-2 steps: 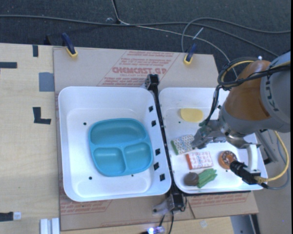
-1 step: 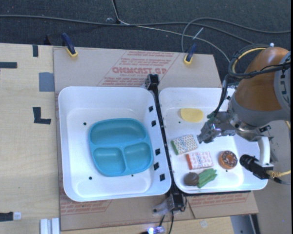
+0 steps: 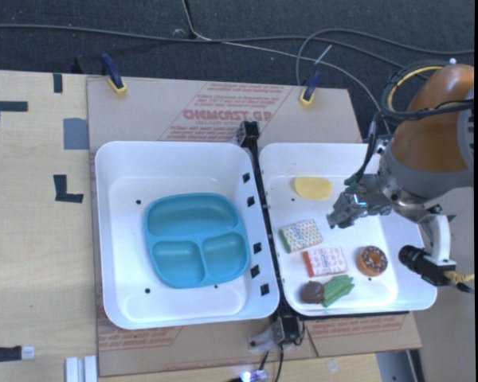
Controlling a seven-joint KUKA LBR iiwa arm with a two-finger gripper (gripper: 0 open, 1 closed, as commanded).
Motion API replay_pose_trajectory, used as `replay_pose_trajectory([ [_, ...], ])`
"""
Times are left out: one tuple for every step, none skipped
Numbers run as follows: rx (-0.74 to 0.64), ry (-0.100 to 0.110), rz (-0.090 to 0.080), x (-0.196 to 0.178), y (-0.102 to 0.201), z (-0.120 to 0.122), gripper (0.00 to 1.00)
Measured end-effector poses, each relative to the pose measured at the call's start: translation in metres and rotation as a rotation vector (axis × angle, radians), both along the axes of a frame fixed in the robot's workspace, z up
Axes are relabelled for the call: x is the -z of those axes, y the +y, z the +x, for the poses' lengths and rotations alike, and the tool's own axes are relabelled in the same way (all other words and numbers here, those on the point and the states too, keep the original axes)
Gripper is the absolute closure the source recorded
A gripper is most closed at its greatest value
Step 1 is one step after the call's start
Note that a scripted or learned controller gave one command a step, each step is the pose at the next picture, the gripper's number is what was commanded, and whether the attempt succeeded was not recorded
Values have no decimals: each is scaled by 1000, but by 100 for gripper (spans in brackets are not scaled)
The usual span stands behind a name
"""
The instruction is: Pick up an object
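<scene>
two shallow white bins sit side by side on my tabletop [image 3: 32,213], on a cardboard sheet [image 3: 223,110] held by two clamps at its far edge. the left bin [image 3: 111,165] holds one thing, a teal divided tray [image 3: 197,239] with three compartments, lying flat near the middle.

the right bin [image 3: 334,153] carries all the small objects. i see a yellow oval piece [image 3: 312,187] toward the far side, lying alone. nearer the centre is a green-and-white patterned packet [image 3: 300,235], and just beside it, toward me, a red-and-white packet [image 3: 325,261]. to the right of that lies a round brown donut-like piece [image 3: 372,260]. at the near edge a dark brown lump [image 3: 311,292] touches a green leafy piece [image 3: 338,288].

the arm [image 3: 430,134] reaches in from the right, grey with its orange band showing up top. my end effector [image 3: 344,212] hangs over the right bin, between the yellow oval piece and the round brown donut-like piece, just to the right of the green-and-white patterned packet. whether it is apart or together i cannot tell from this angle, and i see nothing held in it. every object lies on the bin floor.
</scene>
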State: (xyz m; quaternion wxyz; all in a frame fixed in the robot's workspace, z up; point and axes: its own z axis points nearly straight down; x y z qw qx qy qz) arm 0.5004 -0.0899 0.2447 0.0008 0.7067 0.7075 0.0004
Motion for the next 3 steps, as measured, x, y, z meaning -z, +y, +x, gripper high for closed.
replay_pose_trajectory([
  [-6, 2, 2, -6, 53, 4, 100],
  [-6, 3, 2, -8, 103, 6, 100],
  [-5, 4, 0, 6, 161, 19, 100],
])
